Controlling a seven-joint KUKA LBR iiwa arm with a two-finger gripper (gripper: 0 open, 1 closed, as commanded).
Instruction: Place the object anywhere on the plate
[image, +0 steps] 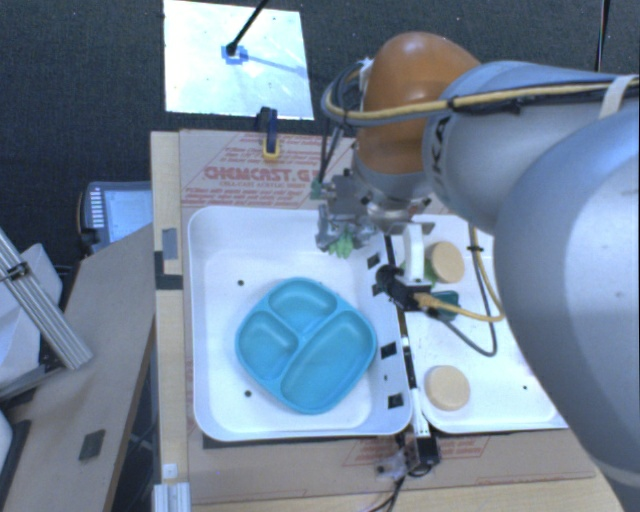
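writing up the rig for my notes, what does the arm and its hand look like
The arm is bulky, rounded and smooth light grey, with a domed orange section above the wrist. A yellowish cable and darker ones run along it and loop near the orange part. The hand is a small dark grey metal assembly below the wrist; its details are too small to make out.

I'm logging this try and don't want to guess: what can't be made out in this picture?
- End effector: small and blurred in the camera view; open or shut is unclear.
- Green object at it: too small to name, or to tell if gripped.
- Right bin: its far and right parts are hidden by the arm.
- Blue plate: fully visible.
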